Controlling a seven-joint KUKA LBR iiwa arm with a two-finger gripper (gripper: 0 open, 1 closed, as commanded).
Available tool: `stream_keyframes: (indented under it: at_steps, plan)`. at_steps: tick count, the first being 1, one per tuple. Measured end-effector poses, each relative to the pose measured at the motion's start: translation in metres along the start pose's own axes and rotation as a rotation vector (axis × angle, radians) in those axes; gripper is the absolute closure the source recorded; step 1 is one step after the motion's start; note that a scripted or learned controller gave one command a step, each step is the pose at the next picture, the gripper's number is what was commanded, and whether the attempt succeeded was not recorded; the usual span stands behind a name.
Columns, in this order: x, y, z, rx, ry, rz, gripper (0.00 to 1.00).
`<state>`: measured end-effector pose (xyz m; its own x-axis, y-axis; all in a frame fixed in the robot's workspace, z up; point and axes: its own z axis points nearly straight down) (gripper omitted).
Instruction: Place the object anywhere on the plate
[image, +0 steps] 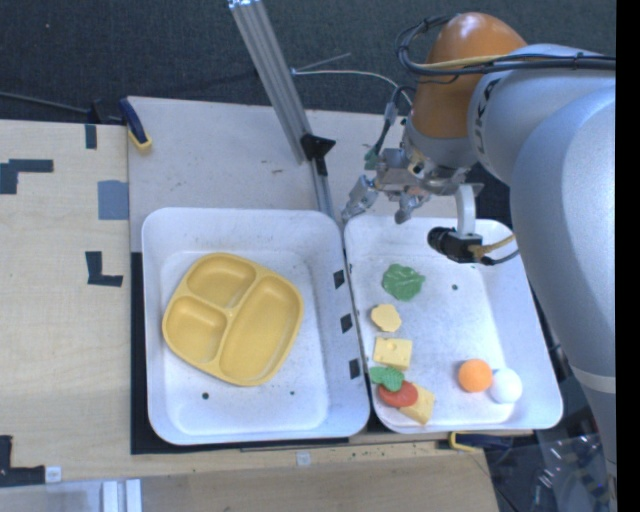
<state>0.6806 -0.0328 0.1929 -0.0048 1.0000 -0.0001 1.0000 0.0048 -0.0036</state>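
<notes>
Pale worktop (230, 150) is carrying 2 white bins; the yellow plate (233, 316) is lying in the left bin (240, 420). Right of the plate, the green leaf (402, 281) is lying flat, probably light, thin and floppy; pinching its edge seems best. Gripper (385, 205) is hovering beyond it, jaws spread, holding nothing.

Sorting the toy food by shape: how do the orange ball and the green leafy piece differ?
The orange ball is round and smooth; the green leafy piece is flat with a ragged edge. The ball lies near the right bin's front, touching a white ball; the leaf lies alone, nearer the gripper. Both are in the right bin.
</notes>
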Motion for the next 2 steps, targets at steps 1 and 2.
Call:
stream_keyframes:
  at_steps: [1,2]
  plan:
    - [0.029,0.000,0.005,-0.001,0.000,0.001,0.00]
    - [-0.008,0.000,0.004,-0.003,-0.001,0.006,0.00]
